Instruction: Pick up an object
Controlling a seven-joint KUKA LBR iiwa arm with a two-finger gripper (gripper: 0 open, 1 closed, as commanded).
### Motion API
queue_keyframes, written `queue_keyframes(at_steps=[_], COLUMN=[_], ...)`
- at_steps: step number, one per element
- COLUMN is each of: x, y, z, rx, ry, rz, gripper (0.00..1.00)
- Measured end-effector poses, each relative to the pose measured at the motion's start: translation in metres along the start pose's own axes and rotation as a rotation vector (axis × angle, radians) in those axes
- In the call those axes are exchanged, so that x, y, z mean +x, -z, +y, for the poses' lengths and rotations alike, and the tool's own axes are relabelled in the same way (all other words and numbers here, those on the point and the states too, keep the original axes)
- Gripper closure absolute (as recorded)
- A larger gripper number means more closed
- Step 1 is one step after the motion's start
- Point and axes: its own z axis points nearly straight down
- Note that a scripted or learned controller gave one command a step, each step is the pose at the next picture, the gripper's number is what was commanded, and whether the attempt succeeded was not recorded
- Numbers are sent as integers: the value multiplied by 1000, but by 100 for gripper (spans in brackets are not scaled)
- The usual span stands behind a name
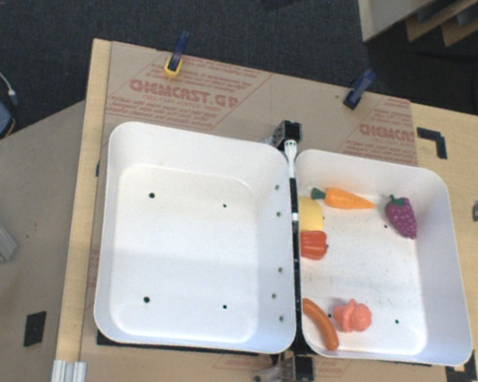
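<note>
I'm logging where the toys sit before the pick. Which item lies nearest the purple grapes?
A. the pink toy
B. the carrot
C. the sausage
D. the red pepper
B: the carrot lies just left of the purple grapes along the right bin's far side; the others sit nearer the camera.

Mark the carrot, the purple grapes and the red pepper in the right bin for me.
carrot [349, 199]: camera view, middle of the orange body.
purple grapes [402, 217]: camera view, centre of the bunch.
red pepper [313, 244]: camera view, middle of its red body, by the bin's left wall.
</note>
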Motion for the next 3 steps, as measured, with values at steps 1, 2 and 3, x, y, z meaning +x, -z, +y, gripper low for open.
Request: queue_keyframes(at_steps=[1, 2, 3], x=[2, 64, 121], y=[1, 11, 16], z=[1, 1, 10], rx=[15, 16, 17], ry=[2, 8, 7], rz=[3, 7, 7], gripper=[100, 100, 100])
